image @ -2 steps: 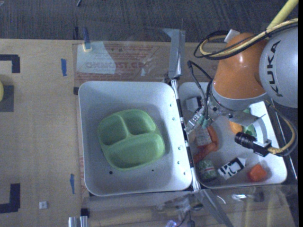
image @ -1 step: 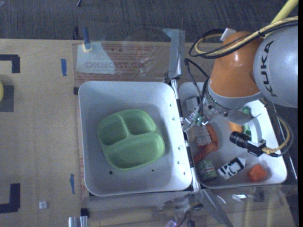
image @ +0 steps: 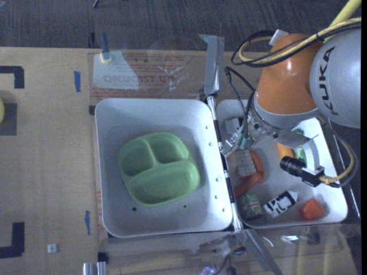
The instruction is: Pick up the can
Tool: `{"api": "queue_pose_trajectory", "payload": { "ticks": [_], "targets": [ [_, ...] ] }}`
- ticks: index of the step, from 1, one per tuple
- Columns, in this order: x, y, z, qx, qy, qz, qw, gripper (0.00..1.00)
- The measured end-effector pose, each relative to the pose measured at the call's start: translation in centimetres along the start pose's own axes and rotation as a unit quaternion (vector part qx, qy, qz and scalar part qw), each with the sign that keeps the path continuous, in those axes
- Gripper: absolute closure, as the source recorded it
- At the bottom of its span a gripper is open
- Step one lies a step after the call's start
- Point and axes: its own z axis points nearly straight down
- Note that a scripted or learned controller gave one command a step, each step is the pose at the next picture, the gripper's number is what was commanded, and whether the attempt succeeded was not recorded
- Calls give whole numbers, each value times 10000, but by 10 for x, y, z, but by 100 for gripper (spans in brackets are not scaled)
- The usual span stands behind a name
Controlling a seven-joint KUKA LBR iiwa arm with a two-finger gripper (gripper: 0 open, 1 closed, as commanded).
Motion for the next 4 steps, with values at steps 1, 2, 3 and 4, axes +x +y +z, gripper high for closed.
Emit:
{"api": "queue_pose_trajectory", "payload": {
  "ticks": [1, 2, 3, 4],
  "targets": [
    [86, -6, -6, 45, 25, 698, 9975, 100],
    [23, -5, -3, 27, 7, 728, 9973, 100],
    [169, 50, -84, 37, 11, 2085, 9780, 100],
    [165, 38, -80, 47, 16, 1094, 9940, 100]
  ]
}}
